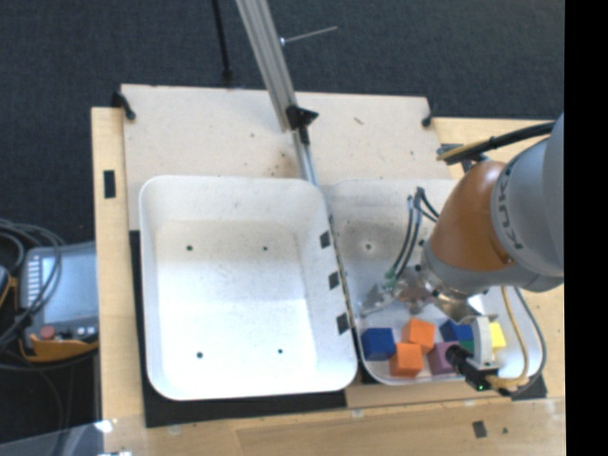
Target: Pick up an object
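Note:
Several small blocks lie at the near end of the right bin [366, 221]: a blue cube [378, 342], two orange cubes [422, 332] [408, 358], a purple block [443, 356], another blue block [458, 331] and a yellow block [492, 335]. My gripper [400, 294] hangs low over the right bin, just behind the blocks and closest to the blue cube and the upper orange cube. The orange band and grey wrist above hide part of it. Nothing shows in its grasp.
The left bin [161, 255] lies beside the right one, sharing a middle wall with black clips [334, 278]. A slanted metal rail [271, 55] rises from the back of the bench. Cables [522, 345] loop beside the blocks at the right bin's near right corner.

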Tool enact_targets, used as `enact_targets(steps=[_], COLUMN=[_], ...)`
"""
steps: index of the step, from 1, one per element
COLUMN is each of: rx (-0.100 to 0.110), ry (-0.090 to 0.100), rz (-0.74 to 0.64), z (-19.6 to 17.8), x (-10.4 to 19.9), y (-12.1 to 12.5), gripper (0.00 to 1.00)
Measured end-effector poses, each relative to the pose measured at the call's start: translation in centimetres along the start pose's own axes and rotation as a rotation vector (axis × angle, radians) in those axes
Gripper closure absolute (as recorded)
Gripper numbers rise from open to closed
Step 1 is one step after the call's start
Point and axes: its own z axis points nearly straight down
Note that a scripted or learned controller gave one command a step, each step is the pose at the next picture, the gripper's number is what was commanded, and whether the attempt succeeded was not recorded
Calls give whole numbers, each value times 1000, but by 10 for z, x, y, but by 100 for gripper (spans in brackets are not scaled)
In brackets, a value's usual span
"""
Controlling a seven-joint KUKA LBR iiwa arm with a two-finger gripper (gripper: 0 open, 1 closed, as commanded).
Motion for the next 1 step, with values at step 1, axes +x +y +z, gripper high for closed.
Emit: enact_targets(steps=[1], rx=[-5], ry=[1], rz=[7], z=[-12], x=[0], y=[1], gripper=[100])
